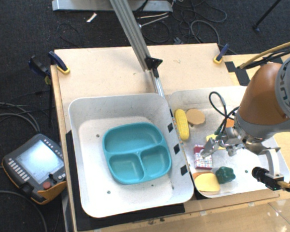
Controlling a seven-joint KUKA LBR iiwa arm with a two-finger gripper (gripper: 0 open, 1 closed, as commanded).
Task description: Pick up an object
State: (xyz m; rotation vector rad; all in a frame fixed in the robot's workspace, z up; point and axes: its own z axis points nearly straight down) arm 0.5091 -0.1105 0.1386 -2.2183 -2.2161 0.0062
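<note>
I've got the hand (212,146) low over the right bin (234,92), arm reaching in from the right, and I can't tell its opening from this slant. Nearest candidate is the small red-and-white packet (202,158), lying just below-left of the hand's tip, practically under it (long axis roughly up-down in the view). The corn cob (182,124) lies further up-left along the bin's left wall, the green piece (224,173) and yellow piece (208,182) sit below; I'd judge the packet the shortest drop.
</note>
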